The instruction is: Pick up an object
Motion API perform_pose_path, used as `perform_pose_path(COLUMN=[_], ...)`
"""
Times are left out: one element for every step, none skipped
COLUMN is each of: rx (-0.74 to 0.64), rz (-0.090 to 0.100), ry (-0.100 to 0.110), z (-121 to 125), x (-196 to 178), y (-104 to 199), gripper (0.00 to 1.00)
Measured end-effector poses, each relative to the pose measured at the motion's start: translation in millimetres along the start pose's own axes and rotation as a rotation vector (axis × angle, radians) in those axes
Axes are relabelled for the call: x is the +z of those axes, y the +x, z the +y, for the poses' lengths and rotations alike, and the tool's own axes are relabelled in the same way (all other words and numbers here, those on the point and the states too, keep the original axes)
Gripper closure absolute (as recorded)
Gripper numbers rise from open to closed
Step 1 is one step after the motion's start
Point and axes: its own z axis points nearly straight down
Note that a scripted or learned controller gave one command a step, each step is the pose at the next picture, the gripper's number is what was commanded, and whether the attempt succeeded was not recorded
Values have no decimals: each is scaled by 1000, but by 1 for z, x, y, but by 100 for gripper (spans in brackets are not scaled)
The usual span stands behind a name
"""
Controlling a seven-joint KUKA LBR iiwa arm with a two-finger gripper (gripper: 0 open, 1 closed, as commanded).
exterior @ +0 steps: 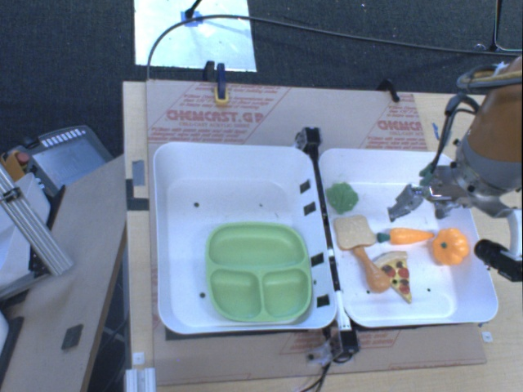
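The right bin (466,309) holds several toy foods: a green broccoli (342,196), a slice of bread (354,231), an orange carrot (406,236), an orange pumpkin (450,247), a pizza slice (397,273) and a tan drumstick (373,273). My gripper (423,204) hangs over the upper right part of this bin, just above the carrot and to the right of the broccoli. Its fingers (403,205) are spread open and nothing sits between them.
The left bin (176,219) holds a green divided plate (260,272) near its front. A black divider with clips (317,219) runs between the bins. A grey device (69,162) and a metal rail (33,227) stand on the side table at left.
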Motion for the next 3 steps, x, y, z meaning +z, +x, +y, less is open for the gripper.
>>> perform_pose_path(rx=[-2,-1,0], rz=[-2,0,0], ry=[-11,-7,-6], z=[2,3,1], x=[-5,37,79], y=[0,4,5], gripper=[0,0,0])
